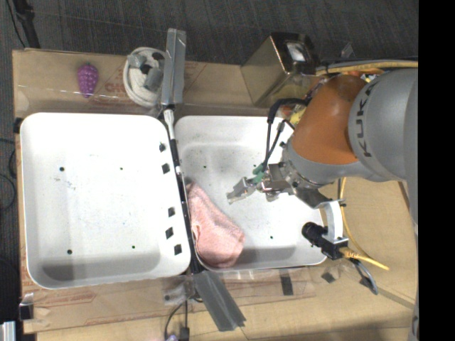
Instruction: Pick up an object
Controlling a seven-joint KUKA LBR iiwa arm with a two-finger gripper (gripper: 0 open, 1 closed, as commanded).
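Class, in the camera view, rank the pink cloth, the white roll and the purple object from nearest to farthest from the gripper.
From the gripper:
1. Pink cloth, right bin, lower left corner.
2. White roll, on the bench above the bins.
3. Purple object, far left on the bench.

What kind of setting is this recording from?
Most likely a robotics lab grasping bench: a KUKA arm reaching over two shallow white bins, one holding a pink cloth, with cables and taped cardboard around.
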